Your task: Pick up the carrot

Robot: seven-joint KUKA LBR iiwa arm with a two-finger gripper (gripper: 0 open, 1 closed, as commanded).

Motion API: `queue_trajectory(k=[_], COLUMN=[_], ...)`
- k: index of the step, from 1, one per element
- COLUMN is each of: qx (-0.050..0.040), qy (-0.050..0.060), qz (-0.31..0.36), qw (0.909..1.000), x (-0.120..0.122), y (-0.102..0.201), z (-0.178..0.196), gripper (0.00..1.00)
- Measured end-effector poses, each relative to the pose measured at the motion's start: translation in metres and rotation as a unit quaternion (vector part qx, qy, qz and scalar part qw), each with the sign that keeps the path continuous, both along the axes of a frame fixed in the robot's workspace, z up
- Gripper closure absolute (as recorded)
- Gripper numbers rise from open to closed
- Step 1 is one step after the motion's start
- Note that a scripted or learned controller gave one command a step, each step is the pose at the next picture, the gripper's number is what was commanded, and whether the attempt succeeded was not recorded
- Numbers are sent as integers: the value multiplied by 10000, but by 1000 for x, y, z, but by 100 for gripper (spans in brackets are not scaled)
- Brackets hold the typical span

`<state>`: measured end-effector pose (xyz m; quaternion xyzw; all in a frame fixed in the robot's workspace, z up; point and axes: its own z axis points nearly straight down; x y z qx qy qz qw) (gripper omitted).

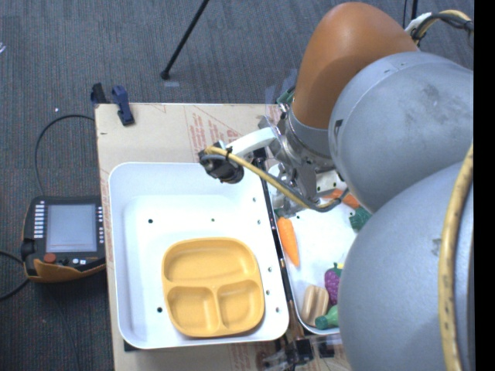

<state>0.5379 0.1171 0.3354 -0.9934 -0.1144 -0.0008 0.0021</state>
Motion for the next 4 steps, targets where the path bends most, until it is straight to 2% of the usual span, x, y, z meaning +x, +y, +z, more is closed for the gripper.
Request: queue_trajectory(k=[1, 2, 3, 4], qx=[-18, 14, -8, -27], qy=[90, -94, -21, 106], qz=[528, 1125, 1888, 964], qw=[9986, 9936, 9820, 9953], x=[-35, -40, -51, -67], y=[109, 127, 46, 17], z=[-83, -228, -80, -218], gripper=[100, 100, 100, 100])
